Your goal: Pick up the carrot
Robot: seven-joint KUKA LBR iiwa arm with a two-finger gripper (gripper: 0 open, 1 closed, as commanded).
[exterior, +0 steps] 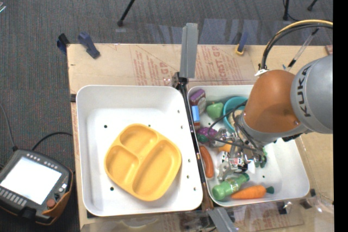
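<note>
Your gripper (239, 159) hangs low in the right bin (296, 171); you cannot tell from this view how its jaws stand, and nothing shows between them. The carrot (250, 192) lies near, at about 5 o'clock from the gripper, along the bin's front wall, long axis running 3 to 9 o'clock. A green bottle (230, 186) lies just beside the carrot's left end, so judge your descent toward the carrot's middle.

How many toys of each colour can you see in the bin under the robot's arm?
Counting only toys that show clearly:
Orange: 1, the carrot
Green: 2, the bottle and the pear
Red-orange: 1, the sausage
Purple: 1, the grapes
Teal: 1, the bowl
Total: 6. The arm hides others.
</note>
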